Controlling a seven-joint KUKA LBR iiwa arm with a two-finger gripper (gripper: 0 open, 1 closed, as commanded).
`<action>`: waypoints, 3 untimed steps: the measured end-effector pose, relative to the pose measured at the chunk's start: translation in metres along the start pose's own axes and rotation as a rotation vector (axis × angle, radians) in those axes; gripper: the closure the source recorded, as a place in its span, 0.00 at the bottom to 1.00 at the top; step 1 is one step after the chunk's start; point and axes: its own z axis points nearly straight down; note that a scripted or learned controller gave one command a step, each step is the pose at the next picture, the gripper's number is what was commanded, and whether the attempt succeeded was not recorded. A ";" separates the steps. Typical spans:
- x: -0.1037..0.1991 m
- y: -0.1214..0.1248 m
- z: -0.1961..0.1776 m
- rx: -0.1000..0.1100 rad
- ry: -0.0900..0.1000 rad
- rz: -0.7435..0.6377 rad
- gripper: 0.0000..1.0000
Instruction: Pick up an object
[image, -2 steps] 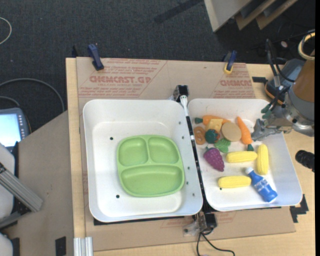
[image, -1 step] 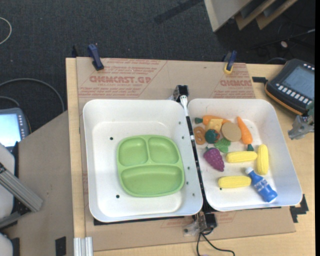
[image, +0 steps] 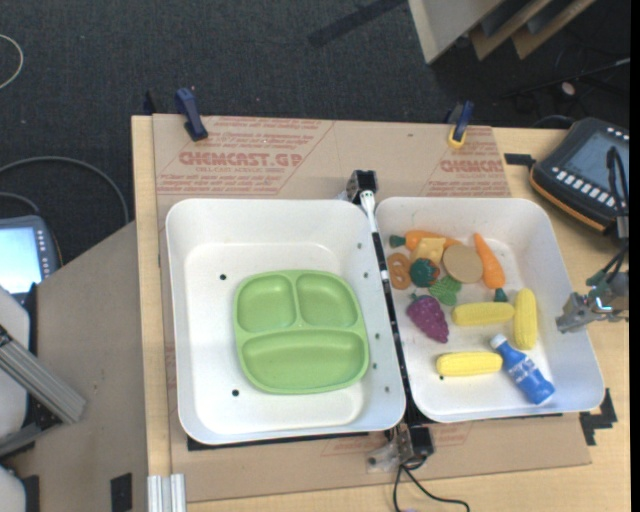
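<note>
One end effector (image: 583, 310), small, grey and metallic, sits at the right edge of the scene, just past the outer rim of the right-hand shallow white plastic bin (image: 575, 345); whether it is spread or pressed together cannot be told, and nothing is seen in it. Nearest it inside that bin stands an upright yellow toy corn cob (image: 525, 318), with a blue toy bottle (image: 524, 371) below. Further in lie two more yellow corn cobs (image: 483, 314) (image: 468, 364), a purple grape bunch (image: 429, 318), an orange carrot (image: 489, 260) and a tan disc (image: 463, 264). These toys lie crowded together, probably as pick candidates. The left-hand white bin (image: 200, 300) holds a green three-compartment plate (image: 300, 331). Both bins rest on a brown board-covered bench (image: 290, 160).
</note>
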 end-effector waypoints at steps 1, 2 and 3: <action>0.003 0.002 0.115 -0.001 0.002 -0.004 1.00; 0.066 0.006 -0.022 -0.025 -0.005 -0.013 1.00; 0.085 0.024 0.076 -0.003 0.001 -0.007 1.00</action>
